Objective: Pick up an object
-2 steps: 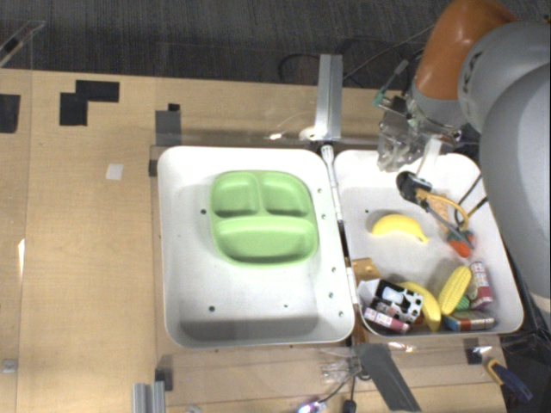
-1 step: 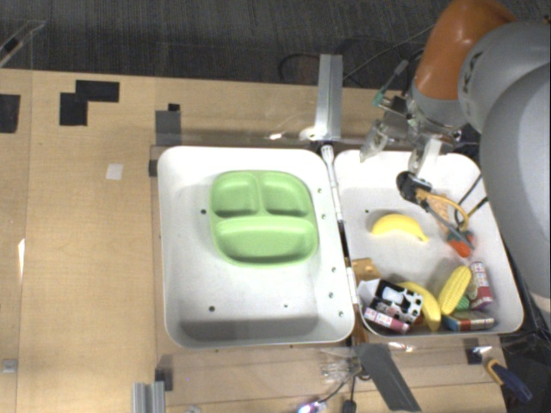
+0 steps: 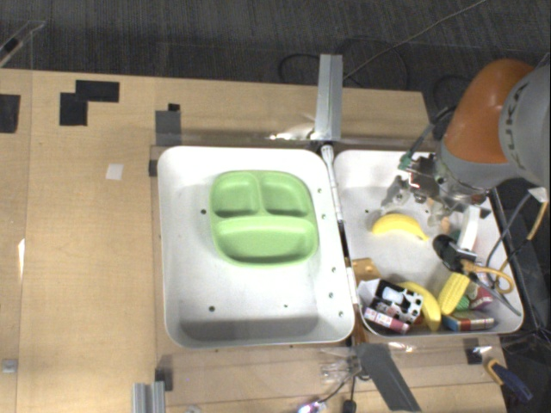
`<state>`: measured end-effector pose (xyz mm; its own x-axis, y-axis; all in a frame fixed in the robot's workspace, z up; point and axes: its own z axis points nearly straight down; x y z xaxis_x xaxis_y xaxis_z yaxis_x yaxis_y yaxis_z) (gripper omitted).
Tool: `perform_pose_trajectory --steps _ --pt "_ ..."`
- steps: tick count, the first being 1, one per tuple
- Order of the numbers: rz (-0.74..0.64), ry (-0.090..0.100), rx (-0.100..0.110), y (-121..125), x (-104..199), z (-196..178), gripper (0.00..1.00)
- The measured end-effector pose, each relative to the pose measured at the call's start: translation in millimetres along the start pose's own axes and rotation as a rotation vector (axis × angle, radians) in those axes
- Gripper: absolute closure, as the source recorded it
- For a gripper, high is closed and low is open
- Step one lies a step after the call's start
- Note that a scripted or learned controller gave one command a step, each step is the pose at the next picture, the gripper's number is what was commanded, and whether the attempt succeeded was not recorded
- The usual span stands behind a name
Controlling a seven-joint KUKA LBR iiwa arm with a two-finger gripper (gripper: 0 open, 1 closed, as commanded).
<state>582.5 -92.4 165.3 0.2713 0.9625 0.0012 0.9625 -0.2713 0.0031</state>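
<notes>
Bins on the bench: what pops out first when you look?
The green tray jumps out, lying in the middle of the left bin. In the right bin, a yellow banana lies just under the gripper, with a heap of small toys along the near edge.

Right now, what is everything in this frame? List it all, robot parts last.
Left bin: one, white, left side of bench.
Right bin: one, white, beside the left bin.
Divided plate: one, green, three compartments, middle of left bin.
Banana: one, yellow, centre of right bin.
Corn cob: one, yellow, near corner of right bin.
Small mixed items: a cluttered pile, too jumbled to count, front of right bin.
Arm: one, grey with orange band, over right bin.
Gripper: one, above the banana's far side.
</notes>
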Motion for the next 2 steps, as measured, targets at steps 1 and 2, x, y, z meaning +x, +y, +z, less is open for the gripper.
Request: perform_pose_trajectory --steps 1,2 --pt "-0.029 0.003 -0.012 -6 -14 74 0.0" --pt "-0.029 0.008 -0.019 -4 -11 62 1.0"
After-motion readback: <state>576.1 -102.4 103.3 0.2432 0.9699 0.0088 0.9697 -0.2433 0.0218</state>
